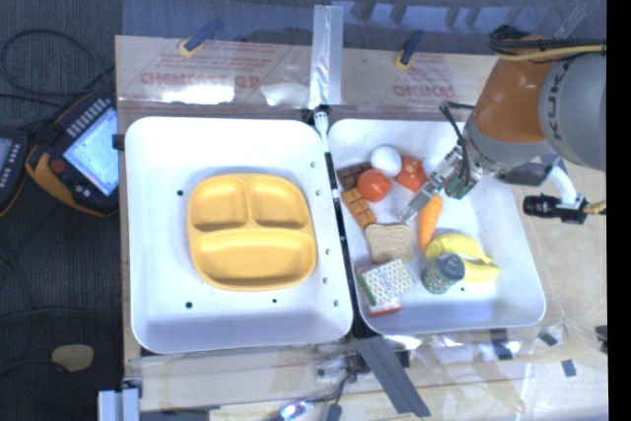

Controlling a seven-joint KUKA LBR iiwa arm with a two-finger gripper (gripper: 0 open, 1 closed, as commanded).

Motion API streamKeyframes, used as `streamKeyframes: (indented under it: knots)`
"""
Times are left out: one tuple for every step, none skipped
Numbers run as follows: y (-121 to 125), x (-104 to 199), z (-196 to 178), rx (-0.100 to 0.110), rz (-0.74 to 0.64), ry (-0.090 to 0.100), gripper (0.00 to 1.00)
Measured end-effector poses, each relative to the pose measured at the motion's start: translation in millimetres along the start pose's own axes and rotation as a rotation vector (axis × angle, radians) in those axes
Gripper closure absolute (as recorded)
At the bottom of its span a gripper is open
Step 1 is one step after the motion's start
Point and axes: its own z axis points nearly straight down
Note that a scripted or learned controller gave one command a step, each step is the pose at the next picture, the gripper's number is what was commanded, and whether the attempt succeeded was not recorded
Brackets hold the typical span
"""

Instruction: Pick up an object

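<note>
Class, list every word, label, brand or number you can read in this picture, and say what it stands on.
Red print on the clear sheet behind the bins: blurred, unreadable.
Screen of the handheld pendant: too small to read.
Label on the small can: too small to read.
Patterned packet: no legible words.

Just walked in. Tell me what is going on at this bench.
The grey and orange robot arm reaches into the right white bin, its gripper low over the top of the orange carrot among toy foods. Nothing is visibly lifted. The left white bin holds a yellow divided plate.
</note>
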Motion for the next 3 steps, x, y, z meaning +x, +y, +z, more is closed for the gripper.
streamKeyframes:
  knots:
    - [2.7, -0.9, -11.4, -0.008, 0.000, -0.003, 1.00]
    - [56.6, 25.9, -4.3, -0.001, 0.305, 0.001, 1.00]
    - [86.6, 58.6, -95.4, 0.000, -0.466, 0.009, 1.00]
